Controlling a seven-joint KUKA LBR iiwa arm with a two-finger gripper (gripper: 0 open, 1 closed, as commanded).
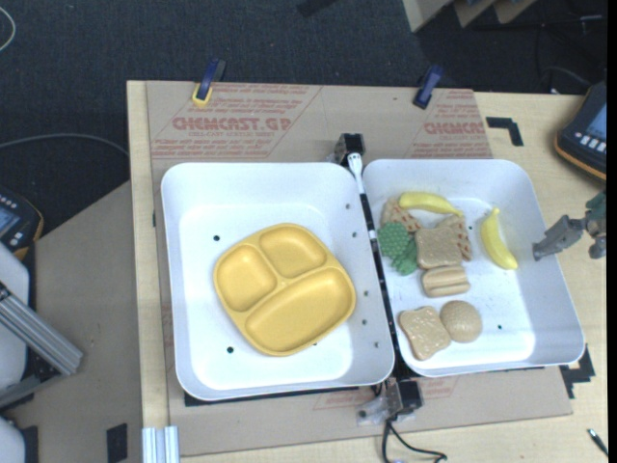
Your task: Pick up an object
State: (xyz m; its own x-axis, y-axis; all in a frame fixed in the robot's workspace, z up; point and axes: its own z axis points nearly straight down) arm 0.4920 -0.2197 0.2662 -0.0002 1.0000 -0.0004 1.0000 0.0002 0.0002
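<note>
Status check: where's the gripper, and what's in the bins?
Gripper at right bin's right rim, nothing seen between fingers. Toy food untouched: nearest banana just left of gripper. Yellow tray alone in left bin. Nothing blocking.

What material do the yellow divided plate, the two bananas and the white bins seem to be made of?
The yellow divided plate looks like moulded plastic: one even colour, rounded compartments, a soft sheen. The two bananas seem to be plastic toy food, smooth and uniformly yellow. The white bins look like thin formed plastic with rounded rims, though I cannot be certain.
</note>
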